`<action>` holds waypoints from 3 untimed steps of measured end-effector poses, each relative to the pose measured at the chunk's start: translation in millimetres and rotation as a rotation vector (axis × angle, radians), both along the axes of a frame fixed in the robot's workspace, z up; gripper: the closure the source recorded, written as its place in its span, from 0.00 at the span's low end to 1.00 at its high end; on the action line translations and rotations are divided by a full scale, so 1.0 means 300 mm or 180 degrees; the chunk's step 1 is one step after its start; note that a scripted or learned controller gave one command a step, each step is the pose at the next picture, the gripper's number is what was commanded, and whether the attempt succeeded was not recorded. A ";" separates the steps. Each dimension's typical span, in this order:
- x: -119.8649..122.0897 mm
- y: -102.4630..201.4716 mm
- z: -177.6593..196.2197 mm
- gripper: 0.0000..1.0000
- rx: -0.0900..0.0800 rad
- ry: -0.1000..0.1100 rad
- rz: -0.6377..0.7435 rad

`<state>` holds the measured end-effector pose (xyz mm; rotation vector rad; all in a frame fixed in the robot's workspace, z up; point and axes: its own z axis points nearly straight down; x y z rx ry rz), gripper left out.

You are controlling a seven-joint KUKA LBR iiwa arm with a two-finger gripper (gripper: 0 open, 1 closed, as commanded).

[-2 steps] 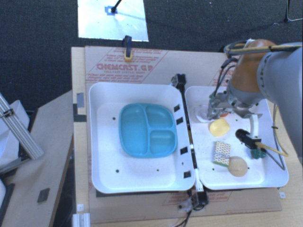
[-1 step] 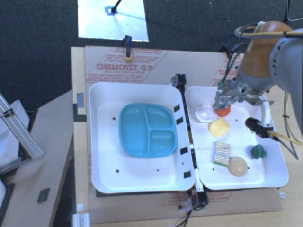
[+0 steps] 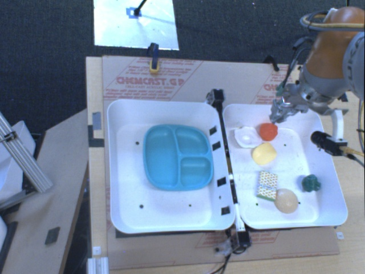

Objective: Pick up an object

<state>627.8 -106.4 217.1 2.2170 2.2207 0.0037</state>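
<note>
The right bin (image 3: 328, 207) holds a red-orange ball (image 3: 268, 132), a white cup-like piece (image 3: 246, 136), a yellow lump (image 3: 264, 153), a green-and-yellow patterned block (image 3: 267, 185), a beige ball (image 3: 286, 201) and a small dark green object (image 3: 310, 182). My gripper (image 3: 278, 115) hangs at the bin's far edge, just above and right of the red-orange ball. I see nothing held in it.
The left bin (image 3: 122, 153) carries a blue divided plate (image 3: 176, 157). A black divider strip (image 3: 224, 153) runs between the bins. A black fixture (image 3: 326, 142) sits at the right bin's right rim. Cardboard (image 3: 154, 79) lies under both bins.
</note>
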 end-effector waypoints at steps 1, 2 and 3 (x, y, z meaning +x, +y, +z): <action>0.004 0.000 0.167 1.00 -0.0001 -0.0005 0.0008; -0.039 0.134 0.159 1.00 0.0003 0.0010 0.0019; -0.098 0.296 0.101 1.00 0.0007 0.0015 0.0021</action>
